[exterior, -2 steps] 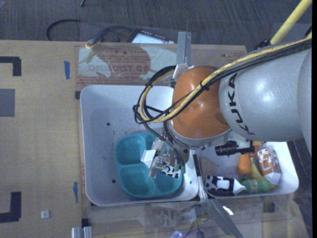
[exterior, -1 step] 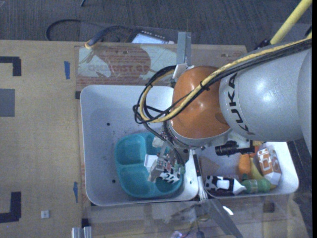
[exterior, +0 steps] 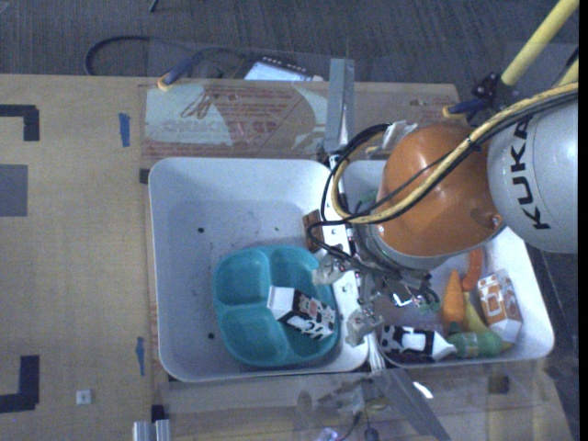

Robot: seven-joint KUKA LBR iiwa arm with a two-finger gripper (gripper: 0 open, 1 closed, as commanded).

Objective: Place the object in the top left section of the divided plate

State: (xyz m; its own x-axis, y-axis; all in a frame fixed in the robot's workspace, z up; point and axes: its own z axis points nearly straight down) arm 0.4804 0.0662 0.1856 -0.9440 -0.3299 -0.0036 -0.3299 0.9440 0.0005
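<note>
Camera view: gripper (exterior: pixel 354 303), finger state impossible to tell, over the bins' shared wall; teal divided plate (exterior: pixel 246 303) left of it, black-and-white carton (exterior: pixel 301 312) in the plate's nearest section.

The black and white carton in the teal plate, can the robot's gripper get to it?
Probably yes. The black and white carton lies uncovered in the teal divided plate, with nothing on top. The gripper hangs right beside the plate's right edge, so only a short move is needed.

One overhead camera (probably fairly near) looks slantwise onto both bins (exterior: pixel 184 209).
</note>
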